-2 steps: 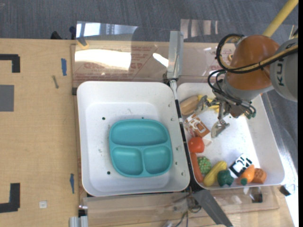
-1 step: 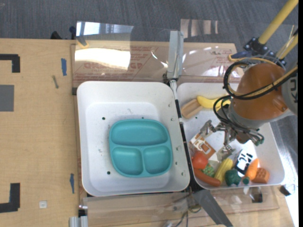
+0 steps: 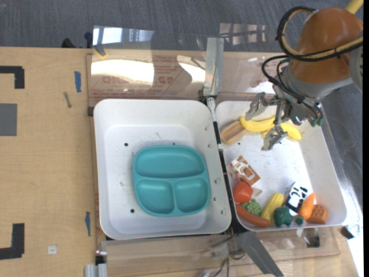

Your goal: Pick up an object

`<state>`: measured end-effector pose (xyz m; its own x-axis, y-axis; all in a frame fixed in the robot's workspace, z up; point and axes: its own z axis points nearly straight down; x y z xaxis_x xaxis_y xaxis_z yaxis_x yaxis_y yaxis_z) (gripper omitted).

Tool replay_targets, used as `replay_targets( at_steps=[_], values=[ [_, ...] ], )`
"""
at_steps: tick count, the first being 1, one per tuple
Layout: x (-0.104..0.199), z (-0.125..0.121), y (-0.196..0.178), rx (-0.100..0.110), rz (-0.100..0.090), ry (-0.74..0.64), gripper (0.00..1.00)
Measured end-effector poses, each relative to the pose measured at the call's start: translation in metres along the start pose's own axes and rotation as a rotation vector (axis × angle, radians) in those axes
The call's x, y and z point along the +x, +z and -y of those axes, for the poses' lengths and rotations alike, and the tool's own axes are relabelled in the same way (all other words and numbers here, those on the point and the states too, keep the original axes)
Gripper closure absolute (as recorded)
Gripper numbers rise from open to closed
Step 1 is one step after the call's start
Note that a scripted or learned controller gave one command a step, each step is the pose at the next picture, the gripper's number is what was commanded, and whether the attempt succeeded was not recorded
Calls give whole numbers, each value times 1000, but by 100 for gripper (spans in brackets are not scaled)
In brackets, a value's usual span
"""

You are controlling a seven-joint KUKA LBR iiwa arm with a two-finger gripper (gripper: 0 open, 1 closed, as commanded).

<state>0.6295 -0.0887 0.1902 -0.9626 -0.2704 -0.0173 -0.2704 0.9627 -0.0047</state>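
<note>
1. From my remote station I see the gripper [image 3: 275, 123] low over the far end of the right bin [image 3: 331, 172], its two fingers splayed apart, one at the left by the banana's near tip and one reaching down toward the bin floor.
2. The banana [image 3: 258, 124] lies across the far part of that bin, just under the gripper; the metal linkage crosses its middle, so I cannot tell whether the fingers touch it, and nothing sits gripped between them.
3. A tan bread-like roll [image 3: 232, 132] lies just beside the banana's left end, close to the bin's left wall.
4. Further toward the near edge, a small brown-and-white carton [image 3: 243, 170] rests alone by the left wall.
5. Packed into the near edge of the right bin is a row of toy foods: a red piece [image 3: 243, 191], a red-orange carrot shape [image 3: 252, 215], a yellow corn cob [image 3: 272, 205], something dark green [image 3: 282, 216], a black-and-white item [image 3: 297, 197] and an orange piece [image 3: 314, 210]. They overlap, and I cannot make out where some end.
6. The left bin [image 3: 109, 172] carries a teal three-part tray [image 3: 170, 179] near its centre.
7. The arm's orange band [image 3: 330, 27] and dark cables [image 3: 291, 36] are cut off by the upper right corner of the view and hide the right bin's far corner.
8. A clear panel behind both bins glares white, blurring what lies beneath.
</note>
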Motion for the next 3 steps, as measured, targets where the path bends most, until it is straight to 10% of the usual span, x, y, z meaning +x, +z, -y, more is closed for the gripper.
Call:
replay_targets(
  at_steps=[1, 2, 3],
  values=[
    [83, 0, 99, -1, -6, 107, 0],
    [-6, 28, 102, -2, -18, 364, 0],
    [40, -6, 100, 1, -8, 479, 0]
  ],
)
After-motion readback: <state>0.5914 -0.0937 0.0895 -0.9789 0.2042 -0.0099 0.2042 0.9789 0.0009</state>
